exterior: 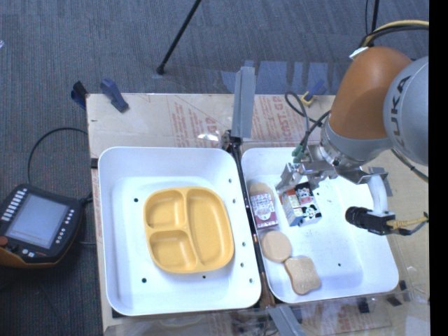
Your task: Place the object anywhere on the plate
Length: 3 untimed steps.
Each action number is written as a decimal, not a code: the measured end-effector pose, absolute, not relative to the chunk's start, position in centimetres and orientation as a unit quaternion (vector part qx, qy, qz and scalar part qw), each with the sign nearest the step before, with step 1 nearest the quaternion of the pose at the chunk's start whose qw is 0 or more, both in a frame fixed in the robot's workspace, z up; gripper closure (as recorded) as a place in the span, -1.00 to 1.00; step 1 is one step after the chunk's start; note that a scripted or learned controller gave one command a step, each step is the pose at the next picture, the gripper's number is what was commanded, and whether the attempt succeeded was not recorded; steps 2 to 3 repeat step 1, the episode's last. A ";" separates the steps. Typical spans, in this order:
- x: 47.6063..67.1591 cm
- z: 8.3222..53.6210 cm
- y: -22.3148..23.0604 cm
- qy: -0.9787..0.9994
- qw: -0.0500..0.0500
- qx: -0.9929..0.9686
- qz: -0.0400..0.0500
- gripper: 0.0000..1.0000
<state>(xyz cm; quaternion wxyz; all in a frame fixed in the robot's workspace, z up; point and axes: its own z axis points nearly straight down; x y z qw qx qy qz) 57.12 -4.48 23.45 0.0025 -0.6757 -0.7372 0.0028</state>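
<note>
Whether the jaws are parted or clamped we cannot tell, since the wrist hardware hides them from above; the gripper (302, 179) hangs low over the far part of the right bin (364, 271), directly above a small milk carton (301, 205) with a cow print. Going left to right: a teach pendant (35, 222) lies on the floor beside the bench, then comes the left bin (119, 285), where the yellow plate (189, 228) with three compartments sits bare in the middle. Across the divider, along the near-left side of the right bin, we see a small red-and-white packet (263, 210), with a round tan piece (260, 187) just beyond it, a round cookie-like disc (276, 246) below, and a toast-shaped slice (303, 274) nearest the bin's front edge. The carton lies just right of the packet, seemingly on its side and turned at a slant. We judge the carton to be the object in hand, as the gripper is right over it, though contact cannot be confirmed. It looks light and boxy, with thin walls that may give under a hard squeeze and smooth printed faces that could slip. We would take it across its two broad flat faces near the middle, not by a corner, then carry it left over the divider to any compartment of the plate.
</note>
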 end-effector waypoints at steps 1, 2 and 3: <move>57.1 23.5 -4.5 -0.737 0.002 -0.676 0.003 -1.00; 57.1 23.5 -4.5 -0.737 0.002 -0.676 0.003 -1.00; 57.1 23.5 -4.5 -0.737 0.002 -0.676 0.003 -1.00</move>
